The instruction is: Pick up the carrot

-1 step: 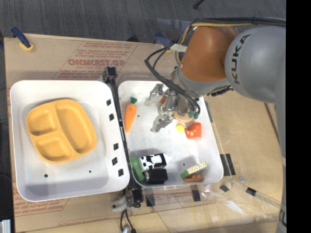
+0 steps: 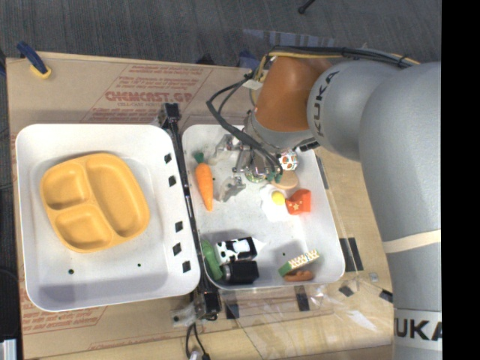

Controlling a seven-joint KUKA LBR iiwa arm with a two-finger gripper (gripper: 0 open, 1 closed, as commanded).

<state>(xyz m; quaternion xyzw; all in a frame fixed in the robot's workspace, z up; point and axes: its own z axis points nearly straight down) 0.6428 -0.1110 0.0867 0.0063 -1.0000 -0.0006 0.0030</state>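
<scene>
Camera view, looking down at a slant, has the carrot (image 2: 204, 185) lying in the right bin (image 2: 330, 235), close to its left wall and in the upper half. Its green top points toward the far edge and its tip toward the near edge, so the long axis runs almost parallel to that wall.

Just to the carrot's right hangs the hand (image 2: 234, 180), under the orange band of the arm (image 2: 375, 103). One finger (image 2: 229, 189) reaches down near the carrot's lower half without touching it. How far the fingers are spread I cannot tell, since cables and the wrist crowd them; nothing is seen between them.

My judgement: the move turns on a short shift to the left, with the fingers set across the carrot's width, not along its length. The wall beside the carrot leaves little room for the outer finger.

Other toys lie further right and nearer, well apart from the carrot. A yellow tray (image 2: 94, 199) sits in the left bin (image 2: 30, 276).
</scene>
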